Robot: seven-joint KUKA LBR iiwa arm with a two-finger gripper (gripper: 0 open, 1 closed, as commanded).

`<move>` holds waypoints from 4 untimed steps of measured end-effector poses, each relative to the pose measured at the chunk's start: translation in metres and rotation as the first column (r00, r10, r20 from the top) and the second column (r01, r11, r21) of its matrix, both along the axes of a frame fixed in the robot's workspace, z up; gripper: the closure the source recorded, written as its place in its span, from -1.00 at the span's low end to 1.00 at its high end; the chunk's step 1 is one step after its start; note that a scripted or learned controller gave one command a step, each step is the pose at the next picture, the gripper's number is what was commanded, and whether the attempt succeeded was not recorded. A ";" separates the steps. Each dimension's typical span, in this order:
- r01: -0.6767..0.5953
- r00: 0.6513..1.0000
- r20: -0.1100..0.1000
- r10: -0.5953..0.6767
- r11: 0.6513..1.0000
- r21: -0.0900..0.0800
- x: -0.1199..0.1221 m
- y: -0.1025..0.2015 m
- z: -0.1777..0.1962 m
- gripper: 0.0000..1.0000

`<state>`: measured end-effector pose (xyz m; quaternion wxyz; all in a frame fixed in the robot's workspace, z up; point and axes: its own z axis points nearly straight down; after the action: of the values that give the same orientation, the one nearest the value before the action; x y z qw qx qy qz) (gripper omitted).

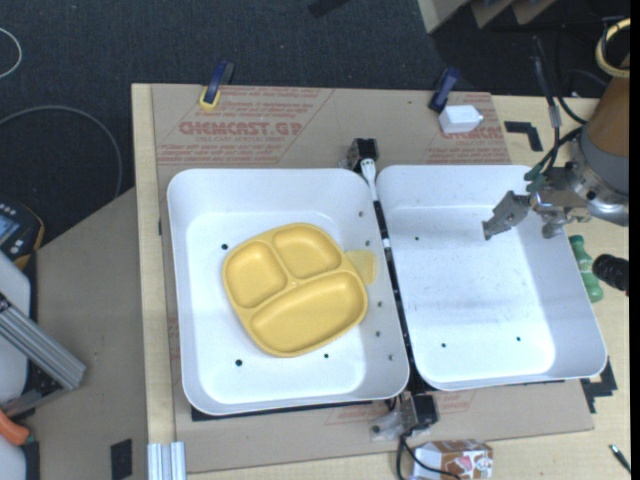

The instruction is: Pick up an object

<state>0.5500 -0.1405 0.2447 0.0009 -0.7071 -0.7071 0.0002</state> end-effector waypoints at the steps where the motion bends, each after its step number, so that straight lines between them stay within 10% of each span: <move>1: -0.004 1.000 0.013 0.004 1.000 -0.001 -0.065 0.047 0.107 -1.00; 2: -0.013 1.000 0.022 0.012 1.000 0.003 -0.066 0.160 0.270 -1.00; 3: -0.001 1.000 0.008 0.001 1.000 -0.002 -0.066 0.154 0.273 1.00; 4: 0.000 1.000 -0.008 0.000 1.000 -0.001 -0.071 0.166 0.189 1.00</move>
<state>0.4786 0.0251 0.4338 0.0031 -0.7072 -0.7070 0.0034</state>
